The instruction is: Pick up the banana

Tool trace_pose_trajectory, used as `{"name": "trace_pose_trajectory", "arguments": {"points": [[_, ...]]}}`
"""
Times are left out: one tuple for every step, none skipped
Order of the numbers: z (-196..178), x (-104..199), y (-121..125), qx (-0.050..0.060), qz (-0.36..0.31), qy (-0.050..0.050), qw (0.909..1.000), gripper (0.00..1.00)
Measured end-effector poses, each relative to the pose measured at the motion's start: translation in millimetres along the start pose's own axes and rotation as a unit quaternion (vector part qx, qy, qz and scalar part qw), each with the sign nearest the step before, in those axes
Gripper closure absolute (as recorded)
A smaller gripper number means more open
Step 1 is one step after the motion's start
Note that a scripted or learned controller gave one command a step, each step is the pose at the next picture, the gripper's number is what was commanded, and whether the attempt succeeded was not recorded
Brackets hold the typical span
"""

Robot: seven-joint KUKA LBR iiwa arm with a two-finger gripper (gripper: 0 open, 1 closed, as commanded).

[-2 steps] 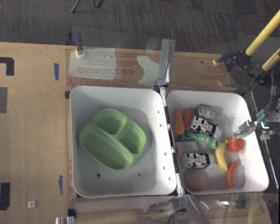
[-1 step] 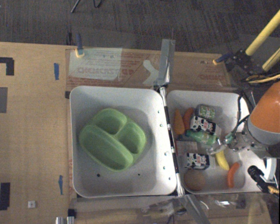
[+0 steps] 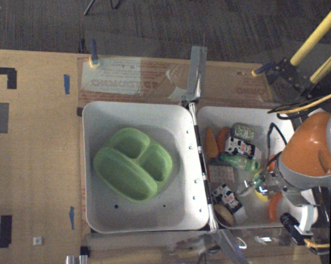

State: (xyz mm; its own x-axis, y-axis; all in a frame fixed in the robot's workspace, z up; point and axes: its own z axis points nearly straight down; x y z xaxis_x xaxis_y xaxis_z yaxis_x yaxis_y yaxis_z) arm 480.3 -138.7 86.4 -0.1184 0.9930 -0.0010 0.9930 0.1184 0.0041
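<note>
Two bins: shallow white trays side by side on the bench [image 3: 34, 151], the left bin [image 3: 92, 207] and the right bin [image 3: 209, 115] meeting along a metal divider.
Left bin: carries a green divided plate [image 3: 133, 163], three compartments, lying tilted toward the near-left corner of the bin.
Right bin: crowded with small things, most of them in its left half and middle.
Banana: a small patch of yellow [image 3: 260, 192] shows low in the right bin, just beneath the hand and mostly covered by it; too little shows to be sure of its outline.
Hand: the hand [image 3: 261, 183] is down inside the right bin, over the yellow patch; whether it is spread or pressed together, I cannot tell, as the wrist hides it.
Arm: grey, with an orange band [image 3: 308, 147], reaching in from the right edge above the right bin.
Carrot-like pieces: an orange one [image 3: 210, 143] along the divider side, a redder one [image 3: 223, 137] just beside it, another orange piece [image 3: 275, 207] near the arm.
Cartons: two black-and-white patterned cartons, one [image 3: 241, 147] toward the far side, one [image 3: 226, 196] toward the near side.
Green bottle: lying on its side [image 3: 239, 161] between the two cartons.
Can: grey-green tin [image 3: 243, 130] at the far side.
</note>
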Motion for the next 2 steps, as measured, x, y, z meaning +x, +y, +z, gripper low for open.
{"name": "trace_pose_trajectory", "arguments": {"points": [[-105.1, -32.9, -4.2, 0.002, 0.091, 0.0, 0.9959, 0.0], [-1.1, 7.3, 5.8, 0.0, 0.06, 0.0, 0.9982, 0.0]]}}
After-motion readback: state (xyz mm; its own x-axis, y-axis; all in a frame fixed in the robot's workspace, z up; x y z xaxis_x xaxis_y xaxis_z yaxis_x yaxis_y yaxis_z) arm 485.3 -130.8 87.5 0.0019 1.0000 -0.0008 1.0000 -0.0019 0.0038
